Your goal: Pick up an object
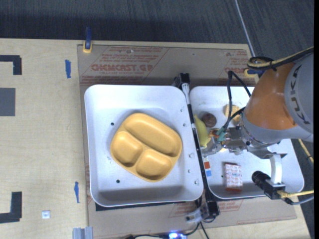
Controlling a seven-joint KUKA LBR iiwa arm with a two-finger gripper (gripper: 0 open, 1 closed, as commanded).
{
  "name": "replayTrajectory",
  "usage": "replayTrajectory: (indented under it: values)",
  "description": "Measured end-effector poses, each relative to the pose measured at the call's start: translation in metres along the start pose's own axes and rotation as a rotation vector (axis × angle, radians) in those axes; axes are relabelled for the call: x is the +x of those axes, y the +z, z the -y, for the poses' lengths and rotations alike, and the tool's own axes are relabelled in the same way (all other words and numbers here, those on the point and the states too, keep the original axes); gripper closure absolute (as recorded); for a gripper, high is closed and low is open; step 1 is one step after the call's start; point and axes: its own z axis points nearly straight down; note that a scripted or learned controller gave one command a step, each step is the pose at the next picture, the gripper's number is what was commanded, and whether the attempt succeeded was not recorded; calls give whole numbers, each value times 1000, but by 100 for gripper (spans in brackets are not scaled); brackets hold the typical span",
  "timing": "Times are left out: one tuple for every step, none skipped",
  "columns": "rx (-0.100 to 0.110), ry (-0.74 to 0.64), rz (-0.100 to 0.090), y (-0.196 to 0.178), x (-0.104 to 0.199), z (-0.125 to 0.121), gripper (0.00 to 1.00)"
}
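A yellow three-compartment tray [145, 146] lies upside down in the left bin [99, 103]. In the right bin [294, 180] I see a yellow-green banana-like piece [201, 130] by the left wall, a small brown round object [209, 119] above it, and a small pink-and-white box [233, 176] near the front. My gripper [223, 141] hangs low over the right bin's left-middle, just right of the banana-like piece. The wrist body hides its fingertips. A yellow object [230, 109] peeks out behind the arm.
The grey arm with its orange band [269, 103] covers the right bin's middle and right part. Black cables loop around the wrist. A black divider rail [192, 128] runs between the bins. Brown cardboard [149, 63] lies under both bins on the wooden bench.
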Motion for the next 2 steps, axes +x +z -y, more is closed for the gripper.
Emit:
replayTrajectory:
  values:
    - [3,2,0,43,-64,1,0]
    - [-1,3,1,99,-64,1,0]
